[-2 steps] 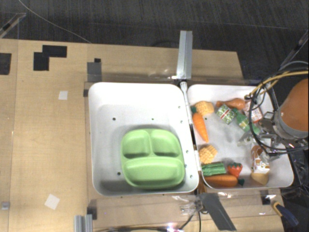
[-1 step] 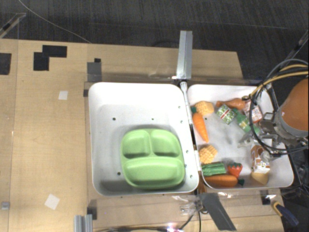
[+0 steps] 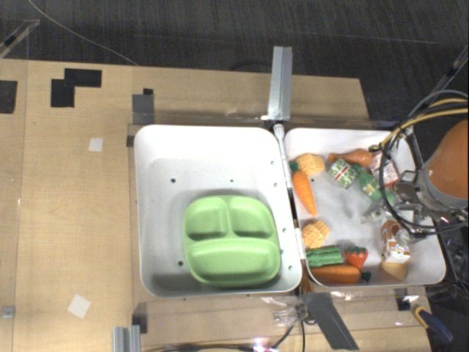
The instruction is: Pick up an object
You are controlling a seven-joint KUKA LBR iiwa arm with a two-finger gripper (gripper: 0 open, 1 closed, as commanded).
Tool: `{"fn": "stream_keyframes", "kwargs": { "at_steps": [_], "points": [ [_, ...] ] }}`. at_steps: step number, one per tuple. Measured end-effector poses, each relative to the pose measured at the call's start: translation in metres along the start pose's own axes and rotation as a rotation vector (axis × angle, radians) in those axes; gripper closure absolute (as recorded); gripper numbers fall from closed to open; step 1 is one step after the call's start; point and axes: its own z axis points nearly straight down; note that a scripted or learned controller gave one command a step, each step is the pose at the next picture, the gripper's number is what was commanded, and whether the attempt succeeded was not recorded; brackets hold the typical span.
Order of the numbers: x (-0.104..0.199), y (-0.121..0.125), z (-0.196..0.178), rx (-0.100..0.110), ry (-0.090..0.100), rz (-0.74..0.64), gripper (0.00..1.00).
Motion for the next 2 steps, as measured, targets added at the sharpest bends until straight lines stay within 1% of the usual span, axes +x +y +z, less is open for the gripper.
{"fn": "stream_keyframes", "kwargs": {
  "at_steps": [1, 2],
  "points": [
    [0.0007, 0.0014, -0.0002, 0.003, -0.002, -0.007, 0.00],
    [0.0006, 0.0021, 0.0001, 0.002, -0.001, -0.045, 0.00]
  ]
}}
